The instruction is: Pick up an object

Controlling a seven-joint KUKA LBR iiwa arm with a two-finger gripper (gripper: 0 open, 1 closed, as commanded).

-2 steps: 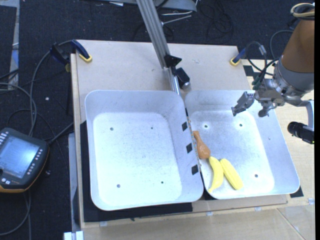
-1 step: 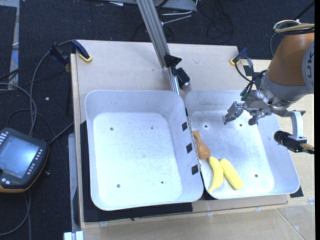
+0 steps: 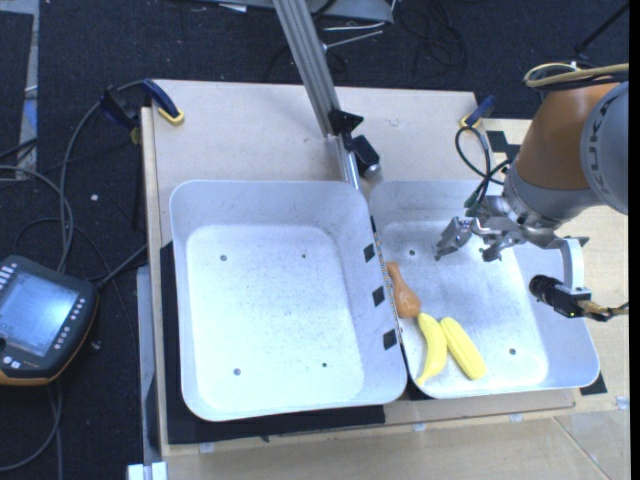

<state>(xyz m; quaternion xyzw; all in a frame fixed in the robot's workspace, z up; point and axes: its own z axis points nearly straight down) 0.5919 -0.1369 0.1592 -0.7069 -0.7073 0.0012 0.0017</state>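
Note:
Three small objects lie in the right bin [image 3: 520, 298], near its left wall: an orange pear-shaped piece [image 3: 403, 293], a curved yellow banana [image 3: 432, 347] and a stubby yellow piece [image 3: 464, 348] touching the banana's right side. My gripper [image 3: 469, 245] hangs over the bin's upper middle, up and to the right of the orange piece and apart from all three. Its fingers [image 3: 448, 240] are spread open with nothing between them.
The left bin [image 3: 200, 268] sits beside the right one, their rims meeting at the middle. A slanted metal pole [image 3: 312, 58] stands behind the bins. A teach pendant [image 3: 35, 313] lies off the bench at the left. Cables [image 3: 480, 158] trail near the arm.

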